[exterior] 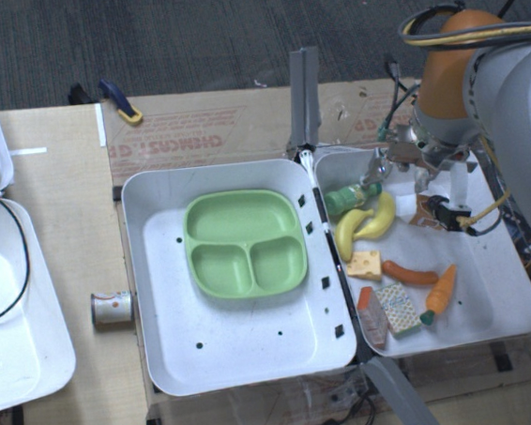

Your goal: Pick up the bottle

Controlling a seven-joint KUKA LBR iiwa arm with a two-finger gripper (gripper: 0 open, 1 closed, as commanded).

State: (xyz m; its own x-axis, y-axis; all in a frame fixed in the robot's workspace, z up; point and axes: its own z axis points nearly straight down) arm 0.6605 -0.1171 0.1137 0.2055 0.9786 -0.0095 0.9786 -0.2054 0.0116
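Bottle [344, 197] lies ungrabbed in the right bin [502, 309] by the banana [366, 225], pincer [381, 168] right above it, grip state unclear.

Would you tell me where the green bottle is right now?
The green bottle lies in the right bin, at its upper-left corner, just above the banana and beside the gripper.

Bottle [345, 197]: small, green, w/ lighter label area, lying on its side in right bin's [504, 323] upper-left corner. Neck end points right, twd gripper [375, 173], which sits at or just above it. Banana [366, 223] lies just below, touching or nearly so.
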